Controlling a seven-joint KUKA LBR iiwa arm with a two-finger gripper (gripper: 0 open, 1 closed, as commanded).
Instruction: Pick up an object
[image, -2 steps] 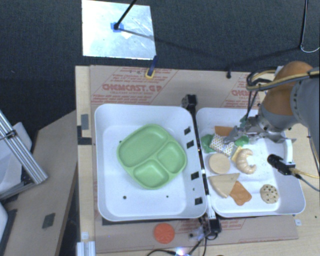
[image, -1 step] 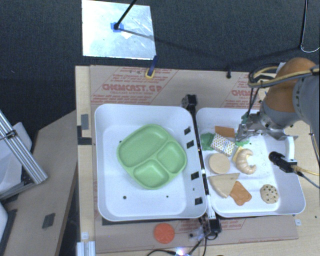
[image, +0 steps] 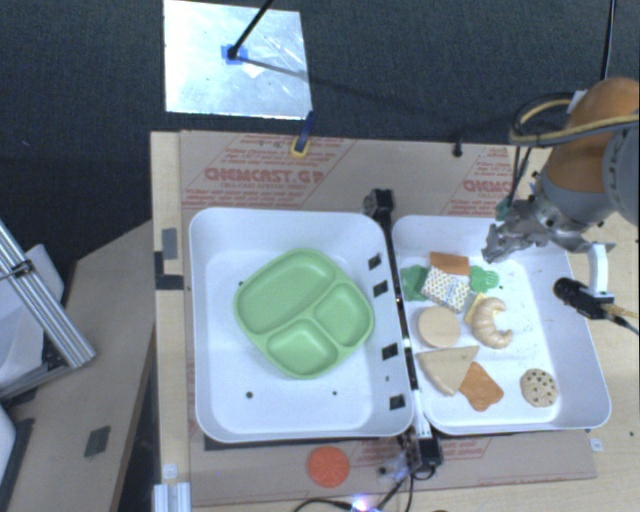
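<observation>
light-green three-compartment plastic plate (image: 303, 313) in left white bin (image: 215, 400), orange round disc (image: 328, 465) on cardboard front edge, shiny foil sheet (image: 238, 58) behind bench

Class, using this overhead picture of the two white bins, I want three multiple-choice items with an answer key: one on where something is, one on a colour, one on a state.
1. Where does the divided plate lie?
A. in the left bin
B. in the right bin
C. on the bench outside the bins

2. What colour is the divided plate?
A. white
B. orange
C. green

3. How does the tool stand to the croissant?
A. it grips the croissant
B. it hangs over the far part of the right bin, apart from the croissant
C. it rests on the plate

Key: 1 A, the plate sits in the left-hand bin. 2 C, it is pale green. 3 B, the tool is near the bin's far edge, with the croissant lying closer to the camera.
</observation>
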